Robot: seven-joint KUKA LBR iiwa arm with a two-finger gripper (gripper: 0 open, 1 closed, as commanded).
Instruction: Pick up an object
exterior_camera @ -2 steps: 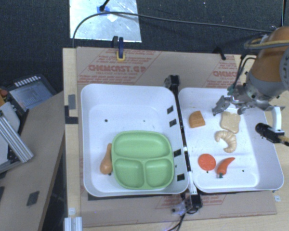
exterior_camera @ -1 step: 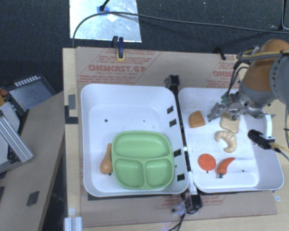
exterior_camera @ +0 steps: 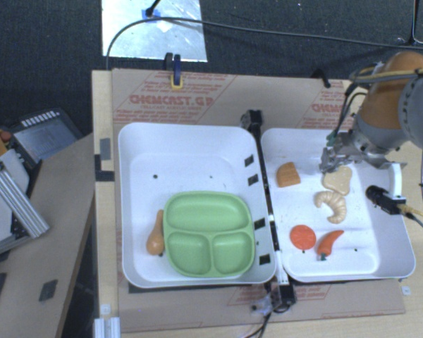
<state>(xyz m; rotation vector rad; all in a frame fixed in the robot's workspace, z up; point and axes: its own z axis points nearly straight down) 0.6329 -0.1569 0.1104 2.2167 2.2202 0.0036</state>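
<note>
Camera view looked down on the gripper (exterior_camera: pixel 333 159) low in the right bin (exterior_camera: pixel 388 263), near its far edge and just above a pale bread piece (exterior_camera: pixel 338 181), probably the object it meant to take. Whether it was open or closed could not be told. A croissant (exterior_camera: pixel 330 204), tomato (exterior_camera: pixel 302 236) and chilli (exterior_camera: pixel 330 242) lay toward the near edge, well apart enough for separate grasps.
</note>
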